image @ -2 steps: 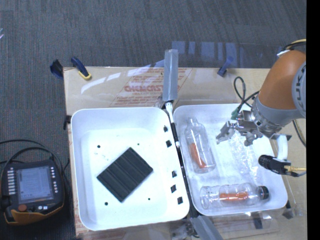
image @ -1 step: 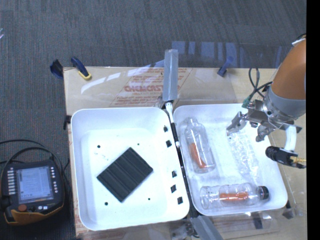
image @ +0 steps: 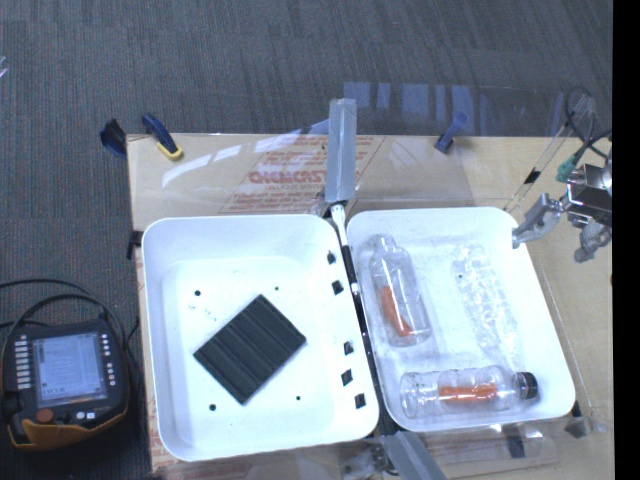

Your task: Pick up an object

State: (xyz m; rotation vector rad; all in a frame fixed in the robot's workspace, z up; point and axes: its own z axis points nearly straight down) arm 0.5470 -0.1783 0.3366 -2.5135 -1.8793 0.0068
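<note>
The desk is a pale wooden surface set on dark grey carpet, and it carries two shallow white bins side by side. The left bin holds one thing — a flat black ribbed pad, lying turned at an angle near the bin's middle. The right bin holds three clear plastic bottles. One bottle with an orange insert lies lengthwise along the bin's left side, cap toward the far wall. A second, crinkled clear bottle lies roughly parallel to it on the right side, apart from it. A third bottle with a black cap lies crosswise along the near wall, also with orange inside, its cap pointing right.

A clear plastic sheet with red printing lies on the desk beyond the bins, and a grey upright post stands at the gap between them. A handheld control pendant with a lit screen sits on the carpet at lower left.

The end effector is at the right edge of the view, beyond the right bin's far right corner, with nothing seen in it — whether it is apart or together I cannot tell.
</note>
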